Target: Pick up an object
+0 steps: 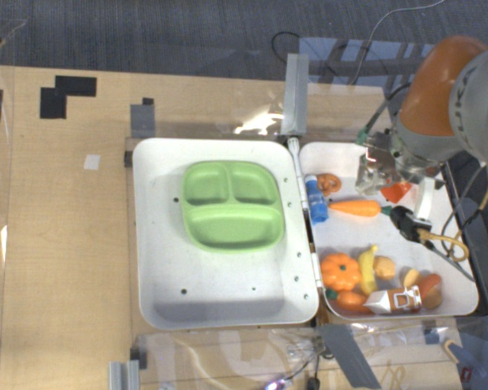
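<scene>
Right beside my gripper (377, 175), on the side nearest the arm, lay a small red piece (396, 191). I think that was the thing I was going for. It sat on the floor of the right bin (342, 157), and it looked like it was touching my gripper or almost touching it. I could not see it held, so I would not say I had it. I could not tell if my gripper was apart or together, because the top of it hid that part.

Just under my gripper, a little nearer the camera, lay a carrot (354, 209). Past its tip, away from the arm, stood a blue bottle (315, 201) and a little round orange thing (328, 184). Further toward the camera were a pumpkin (340, 270), a banana (368, 268) and a small carton (394, 301). Far off, in the left bin (159, 218), sat a green plate (232, 204).

I judged I was at the reaching step, low in the bin. Next I would need to get right over the red piece, close on it, and lift slowly without bumping the carrot.
</scene>
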